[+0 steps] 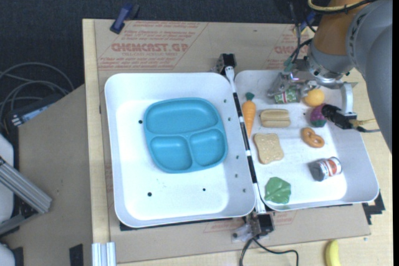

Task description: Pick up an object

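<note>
The right bin (pixel 358 190) holds several toy foods: an orange carrot (pixel 249 114), a hot dog bun (pixel 275 118), a slice of toast (pixel 269 147), a green lettuce leaf (pixel 277 190), a small can (pixel 325 168), a brown pretzel (pixel 312 137), a purple piece (pixel 318 114) and a yellow lemon (pixel 314 97). My gripper (pixel 284 91) is low at the bin's far edge, left of the lemon. It sits over a small green and red item (pixel 288 97) that it partly hides.
The left bin (pixel 124 184) carries a blue divided plate (pixel 185 134). A black clamp (pixel 227 63) sits between the bins at the back. The grey arm (pixel 374 34) fills the upper right. Cables lie at the left, off the bench.
</note>
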